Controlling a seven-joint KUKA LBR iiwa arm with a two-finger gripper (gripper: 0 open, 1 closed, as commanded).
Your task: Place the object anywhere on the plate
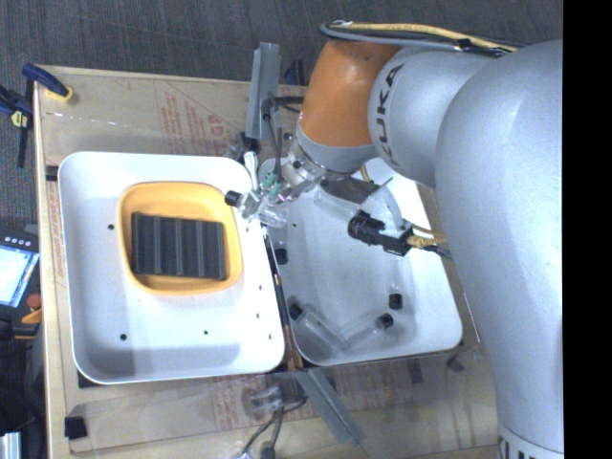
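Arm (478, 161) comes in from the right, a big grey link filling that side, bending to an orange band (349, 89) above the wrist, then angling down-left so the wrist sits over the seam between the 2 bins. A yellowish cable runs along the top of the arm. Casing is smooth matte grey w/ KUKA lettering; the orange part is rounded and glossy.

Gripper (260, 199) is at the far lower-left end of the wrist, a cluttered bit of metal w/ green and red wiring, right over the top end of the bin seam. Can't tell how far apart its fingers are, nor whether anything is between them; that spot is too small and busy to read.

Left of the gripper, just beside it: left bin (96, 333), shallow white plastic w/ rounded corners, holding a yellow plate (172, 197), squarish w/ soft corners and a raised rim. On the plate lies a dark ribbed rectangular object (182, 247), w/ several parallel grooves, flat and inside the rim.

Below and right of the gripper: right bin (421, 328), same white plastic, partly under the arm. A black connector w/ orange tip (382, 232) hangs from the arm over it. Bins sit on a plywood bench (143, 103) w/ red printing
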